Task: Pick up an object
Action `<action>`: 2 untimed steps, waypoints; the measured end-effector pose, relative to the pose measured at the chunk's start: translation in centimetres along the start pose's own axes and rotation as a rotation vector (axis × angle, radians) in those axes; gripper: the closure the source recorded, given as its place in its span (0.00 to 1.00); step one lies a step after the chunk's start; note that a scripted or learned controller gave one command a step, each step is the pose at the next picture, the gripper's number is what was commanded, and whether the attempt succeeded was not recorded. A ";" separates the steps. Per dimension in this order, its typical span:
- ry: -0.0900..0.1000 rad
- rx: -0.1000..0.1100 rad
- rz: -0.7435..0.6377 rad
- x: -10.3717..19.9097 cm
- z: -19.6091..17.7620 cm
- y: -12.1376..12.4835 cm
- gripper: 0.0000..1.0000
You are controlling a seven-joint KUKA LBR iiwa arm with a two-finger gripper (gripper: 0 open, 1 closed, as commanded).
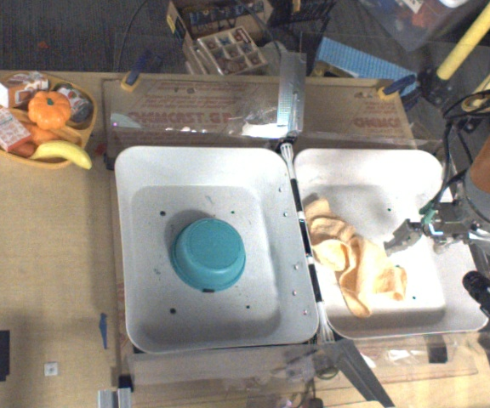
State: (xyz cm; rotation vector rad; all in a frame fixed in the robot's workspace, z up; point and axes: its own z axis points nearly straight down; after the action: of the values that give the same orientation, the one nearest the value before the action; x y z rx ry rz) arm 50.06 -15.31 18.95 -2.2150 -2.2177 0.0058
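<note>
The tool, fingers' state unclear, hovers just right of the yellow cloth in the right bin.

I have a single fixed camera, mounted high over the worktop and looking down at a slant. It stands far enough back to take in both bins whole: the left bin sits near the middle of my view and the right bin just beside it. Beyond the left bin, at the top of my view, I see floor clutter. The arm enters from the right of the right bin.
</note>
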 end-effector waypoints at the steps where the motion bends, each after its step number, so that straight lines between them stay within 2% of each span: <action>1: -0.001 -0.014 0.007 -4.3 10.2 -1.8 0.00; 2: -0.003 -0.017 0.242 -2.8 10.1 4.7 0.00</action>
State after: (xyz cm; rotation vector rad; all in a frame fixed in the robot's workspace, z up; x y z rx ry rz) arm 54.66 -18.04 8.78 -2.4779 -1.9435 -0.0076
